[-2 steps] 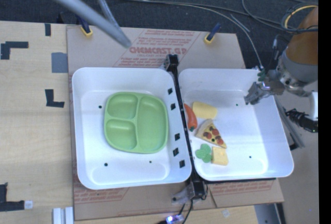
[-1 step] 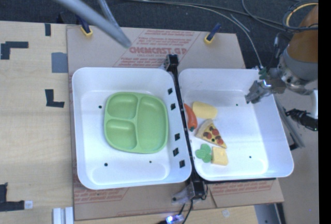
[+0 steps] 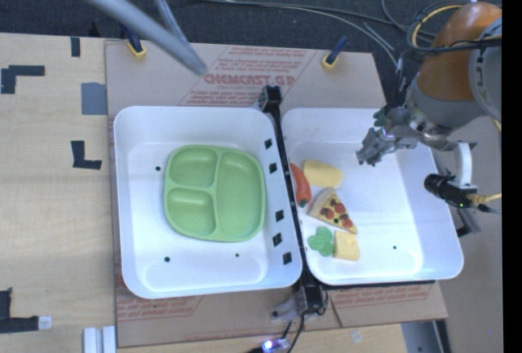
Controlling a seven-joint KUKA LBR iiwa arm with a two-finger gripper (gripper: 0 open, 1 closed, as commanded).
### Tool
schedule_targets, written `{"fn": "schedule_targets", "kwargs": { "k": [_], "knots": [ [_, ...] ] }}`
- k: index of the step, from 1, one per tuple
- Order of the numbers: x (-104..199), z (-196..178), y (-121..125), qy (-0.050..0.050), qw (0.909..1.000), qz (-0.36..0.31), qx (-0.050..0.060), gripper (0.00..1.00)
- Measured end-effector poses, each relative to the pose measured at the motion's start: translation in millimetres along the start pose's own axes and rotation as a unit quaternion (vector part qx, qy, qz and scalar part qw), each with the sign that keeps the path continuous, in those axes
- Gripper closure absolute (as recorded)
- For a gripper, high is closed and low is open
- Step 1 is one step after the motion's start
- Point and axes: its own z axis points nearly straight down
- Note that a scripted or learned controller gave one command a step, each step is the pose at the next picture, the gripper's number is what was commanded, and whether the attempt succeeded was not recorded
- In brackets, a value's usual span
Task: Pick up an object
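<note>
Cheese wedge [image 3: 347, 247] at 6 o'clock: light, stiff; grasp its sides. Gripper [image 3: 369, 152] aperture indeterminable.

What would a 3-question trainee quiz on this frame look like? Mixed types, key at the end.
1. True or false: the green divided plate lies in the left bin.
2. Multiple choice: the toy food sits in the right bin along its A) left side B) right side C) far edge.
3. Short answer: which item lies nearest the gripper?

Key:
1. True.
2. A. The pizza slice, the carrot and the rest cluster by the divider.
3. The yellow piece; the gripper hangs above bare bin floor to its right.
</note>
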Motion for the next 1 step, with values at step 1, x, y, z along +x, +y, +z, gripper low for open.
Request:
{"fn": "schedule_targets", "kwargs": {
  "k": [1],
  "knots": [
    [53.1,-13.6,0.2,0.000,1.0000,-0.001,-0.001,1.00]
  ]
}}
